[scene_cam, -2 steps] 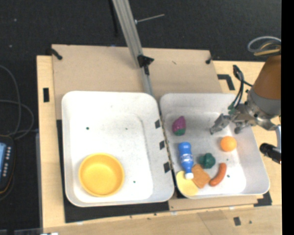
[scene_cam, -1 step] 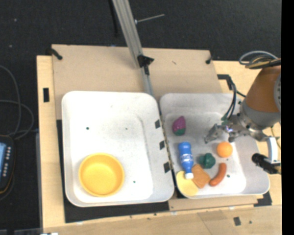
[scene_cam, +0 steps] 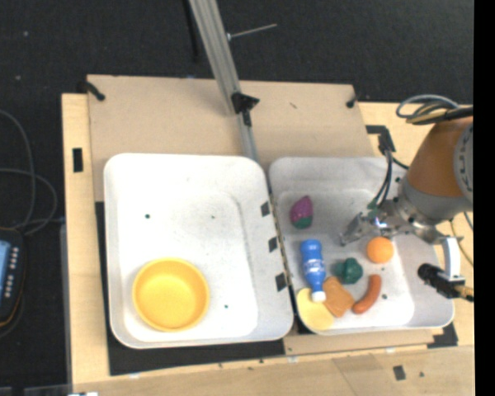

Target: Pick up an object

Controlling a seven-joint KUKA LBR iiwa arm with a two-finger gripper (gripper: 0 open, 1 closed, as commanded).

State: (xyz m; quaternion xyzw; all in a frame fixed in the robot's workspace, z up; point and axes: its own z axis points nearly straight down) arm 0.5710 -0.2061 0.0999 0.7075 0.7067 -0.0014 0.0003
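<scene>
1. Gripper (scene_cam: 371, 226) hangs low over the right bin (scene_cam: 330, 174), just above and left of the orange ball (scene_cam: 380, 250); whether it is open or closed, or has hold of anything, cannot be told from this angle.
2. Arm (scene_cam: 436, 172) reaches in from the right, its orange band above the wrist.
3. Ball lies on the bin floor, right beside the gripper's tip; contact cannot be judged.
4. Green piece (scene_cam: 347, 269) sits just lower left of the ball.
5. Red sausage (scene_cam: 368, 294) lies tilted below the ball, near the bin's front wall.
6. Blue bottle (scene_cam: 313, 269) lies lengthwise left of the green piece, white cap toward the front.
7. Orange-brown block (scene_cam: 337, 296) rests between bottle and sausage, touching a yellow piece (scene_cam: 312, 313) at the front left corner.
8. Purple object (scene_cam: 302, 211) sits apart, farther back and left.
9. Left bin (scene_cam: 181, 176) holds a yellow bowl (scene_cam: 171, 293) in its front left part.
</scene>
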